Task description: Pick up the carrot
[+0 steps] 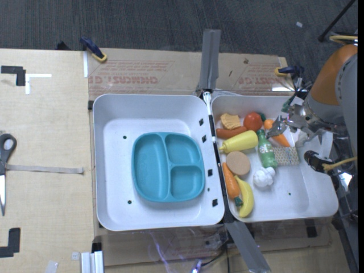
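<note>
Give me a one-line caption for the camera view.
Gripper over the right bin's toy food; carrot by its left wall.

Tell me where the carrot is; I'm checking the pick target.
The carrot lies in the right bin, against its left wall, between the round cookie and the banana.

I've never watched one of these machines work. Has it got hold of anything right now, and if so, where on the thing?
It cannot be told. The gripper sits low in the right bin, by an orange piece that may be a carrot, but the view is too small to show a hold.
</note>
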`<action>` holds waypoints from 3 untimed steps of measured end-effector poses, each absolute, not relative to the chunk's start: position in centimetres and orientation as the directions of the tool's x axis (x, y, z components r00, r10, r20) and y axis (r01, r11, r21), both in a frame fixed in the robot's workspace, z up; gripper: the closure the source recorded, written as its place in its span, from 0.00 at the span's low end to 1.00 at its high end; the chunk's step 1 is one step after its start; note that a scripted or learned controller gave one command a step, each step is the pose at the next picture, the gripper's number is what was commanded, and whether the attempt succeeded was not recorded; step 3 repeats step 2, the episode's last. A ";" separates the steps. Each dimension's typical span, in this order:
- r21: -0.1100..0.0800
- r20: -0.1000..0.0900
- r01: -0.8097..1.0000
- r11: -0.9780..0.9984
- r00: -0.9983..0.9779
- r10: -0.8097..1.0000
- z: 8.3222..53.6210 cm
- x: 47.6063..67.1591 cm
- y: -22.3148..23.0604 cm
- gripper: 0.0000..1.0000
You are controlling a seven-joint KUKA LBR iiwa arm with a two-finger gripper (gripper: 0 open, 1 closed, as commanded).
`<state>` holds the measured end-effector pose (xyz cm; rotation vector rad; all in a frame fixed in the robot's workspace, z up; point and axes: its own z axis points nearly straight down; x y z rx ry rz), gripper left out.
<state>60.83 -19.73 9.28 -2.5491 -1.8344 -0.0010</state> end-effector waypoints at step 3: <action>0.000 -0.002 0.942 -0.337 0.337 0.942 18.3 63.9 -12.5 1.00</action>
